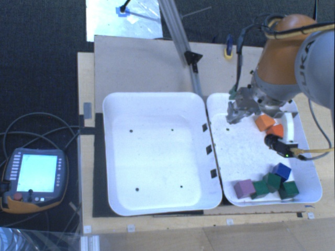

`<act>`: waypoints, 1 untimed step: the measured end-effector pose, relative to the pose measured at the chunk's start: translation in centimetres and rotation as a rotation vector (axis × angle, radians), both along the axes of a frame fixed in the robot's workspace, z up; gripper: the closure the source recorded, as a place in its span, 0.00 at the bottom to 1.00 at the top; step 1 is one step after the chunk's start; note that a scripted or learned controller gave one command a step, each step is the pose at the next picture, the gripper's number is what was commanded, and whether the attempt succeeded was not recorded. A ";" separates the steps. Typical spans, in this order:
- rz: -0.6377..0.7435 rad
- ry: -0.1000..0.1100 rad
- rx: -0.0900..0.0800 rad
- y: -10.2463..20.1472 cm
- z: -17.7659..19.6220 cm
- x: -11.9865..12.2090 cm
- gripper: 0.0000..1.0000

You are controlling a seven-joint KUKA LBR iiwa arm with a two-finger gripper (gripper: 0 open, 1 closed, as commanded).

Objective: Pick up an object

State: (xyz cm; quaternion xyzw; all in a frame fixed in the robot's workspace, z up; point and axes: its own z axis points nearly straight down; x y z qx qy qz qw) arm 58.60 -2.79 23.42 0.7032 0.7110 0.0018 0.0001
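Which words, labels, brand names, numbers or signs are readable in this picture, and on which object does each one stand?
"KU": large dark letters on the grey arm link, cut off at the picture's edge; the rest of the word is out of frame.
Handheld pendant: its lit screen is a washed-out glow, and any text on it is too blurred to read.
Blocks in the right bin, left bin, gripper: I see no lettering on them.
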 end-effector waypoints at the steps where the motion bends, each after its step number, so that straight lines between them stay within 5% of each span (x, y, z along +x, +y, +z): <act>1: 0.000 0.001 0.001 6.1 -0.4 -0.3 1.00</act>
